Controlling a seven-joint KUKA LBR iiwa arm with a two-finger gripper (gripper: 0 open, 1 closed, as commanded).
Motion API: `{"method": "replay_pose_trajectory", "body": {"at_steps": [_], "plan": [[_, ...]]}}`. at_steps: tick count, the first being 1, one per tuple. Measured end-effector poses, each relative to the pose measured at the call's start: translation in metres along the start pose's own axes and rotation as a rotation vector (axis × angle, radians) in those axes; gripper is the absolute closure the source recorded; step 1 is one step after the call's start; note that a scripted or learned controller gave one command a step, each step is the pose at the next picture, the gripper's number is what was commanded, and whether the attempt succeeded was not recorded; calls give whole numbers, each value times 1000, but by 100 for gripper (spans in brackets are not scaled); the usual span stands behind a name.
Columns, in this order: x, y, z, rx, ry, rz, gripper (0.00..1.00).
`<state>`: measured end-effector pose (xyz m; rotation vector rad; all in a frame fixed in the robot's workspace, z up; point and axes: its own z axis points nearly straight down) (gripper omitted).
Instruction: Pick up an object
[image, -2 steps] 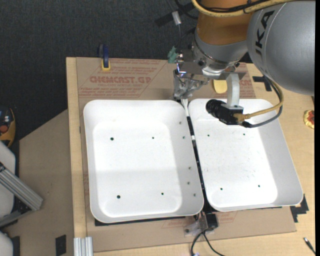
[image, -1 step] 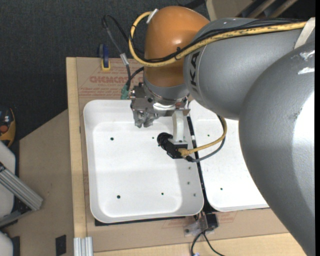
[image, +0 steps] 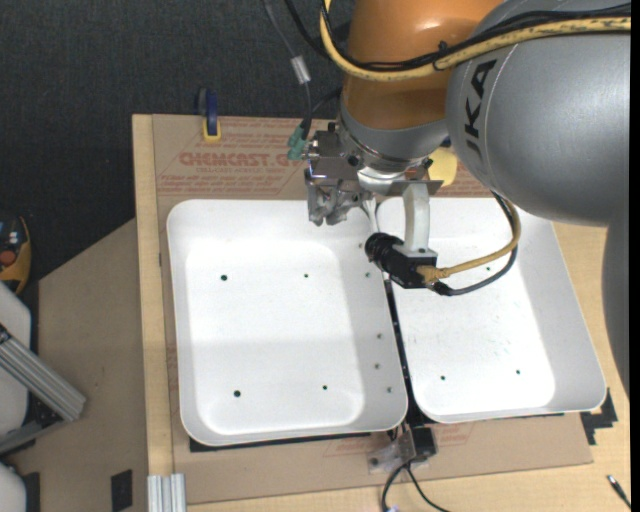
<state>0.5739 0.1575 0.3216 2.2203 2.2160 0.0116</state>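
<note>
My gripper (image: 334, 208) hangs under the orange-banded wrist, over the far edge of the left white bin (image: 200, 300), near the divide between the two bins. Nothing can be seen in its grasp. A small yellowish thing (image: 446, 168) peeks out behind the arm at the far edge of the right bin (image: 560, 340); I cannot tell what it is. The arm hides the far part of the right bin.
A black cable fitting (image: 398, 262) with a yellow cable hangs from the wrist over the seam between the bins. A blue and yellow clamp (image: 209, 114) sits on the board's far left edge. Brown board (image: 160, 180) surrounds the bins.
</note>
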Motion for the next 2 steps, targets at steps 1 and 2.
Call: {"method": "replay_pose_trajectory", "body": {"at_steps": [1, 2], "plan": [[71, -9, 82, 18, -2, -9, 100], [53, -20, 38, 5, 0, 0, 100]]}}
